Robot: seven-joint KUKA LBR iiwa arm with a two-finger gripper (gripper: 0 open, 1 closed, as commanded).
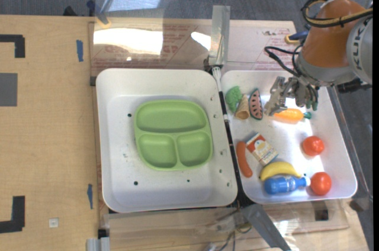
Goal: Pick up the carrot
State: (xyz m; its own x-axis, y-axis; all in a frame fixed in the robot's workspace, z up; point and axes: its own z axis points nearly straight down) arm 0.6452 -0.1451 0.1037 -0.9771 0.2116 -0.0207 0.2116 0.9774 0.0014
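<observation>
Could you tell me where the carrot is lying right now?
The carrot lies in the right bin, near its far end, just under the gripper, right of the watermelon slice.

A: Tool (287,99)?
B: Bare grey metal, dull. Carrot (288,116) right under it, smooth orange plastic, slight sheen.
A: Bins?
B: Right bin (346,155) around the tool, glossy white plastic. Green tray (173,133), well off to the tool's far side, matt plastic.
A: Desk (41,125)?
B: Matt brown board, cardboard-looking.
</observation>
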